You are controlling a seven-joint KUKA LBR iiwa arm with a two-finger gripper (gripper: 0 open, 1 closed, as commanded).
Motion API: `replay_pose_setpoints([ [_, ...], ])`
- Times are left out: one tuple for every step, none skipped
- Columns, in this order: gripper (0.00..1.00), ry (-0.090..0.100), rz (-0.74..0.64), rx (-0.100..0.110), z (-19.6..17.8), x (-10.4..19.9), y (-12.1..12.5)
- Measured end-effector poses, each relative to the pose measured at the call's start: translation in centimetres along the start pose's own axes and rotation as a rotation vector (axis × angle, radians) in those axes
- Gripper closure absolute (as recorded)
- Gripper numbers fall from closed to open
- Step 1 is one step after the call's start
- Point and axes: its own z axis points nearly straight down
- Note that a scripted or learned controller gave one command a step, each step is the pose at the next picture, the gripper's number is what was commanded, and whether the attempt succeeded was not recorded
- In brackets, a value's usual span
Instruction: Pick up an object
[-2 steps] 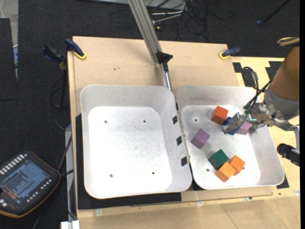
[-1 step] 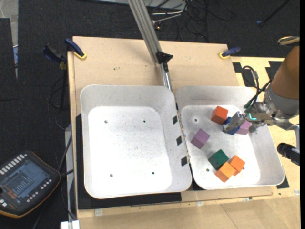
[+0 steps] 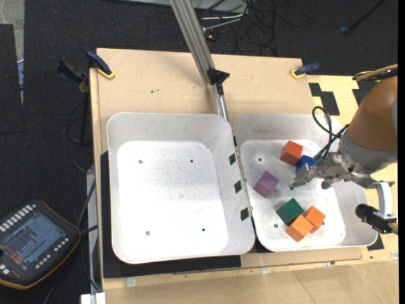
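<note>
Several blocks lie in the right bin (image 3: 354, 236). An orange block (image 3: 292, 152) sits at the back with a blue block (image 3: 305, 163) touching its right side. A purple block (image 3: 266, 183) lies alone to the left. Toward the front, a green block (image 3: 290, 210) sits against two orange blocks (image 3: 314, 217) (image 3: 297, 228). My gripper (image 3: 311, 183) hangs low over the middle of this bin, just in front of the blue block. Its fingers are open, with bare bin floor between them.
The left bin (image 3: 126, 132) lies beside the right one, with a shared rim between them. A metal pole (image 3: 193, 33) slants in from the back. Clamps (image 3: 100, 64) (image 3: 305, 69) hold the board corners. A teach pendant (image 3: 31, 242) lies at the lower left.
</note>
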Motion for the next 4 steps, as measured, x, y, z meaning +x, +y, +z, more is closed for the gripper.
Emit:
replay_pose_setpoints([
  [0.00,0.000,-0.001,-0.001,5.4,0.1,-0.1],
  [1.00,-0.002,-0.001,-0.007,4.1,0.0,0.1],
  [1.00,-0.003,-0.003,-0.012,-1.7,0.1,-0.7],
  [1.00,-0.004,-0.005,-0.014,-8.0,0.4,-0.4],
])
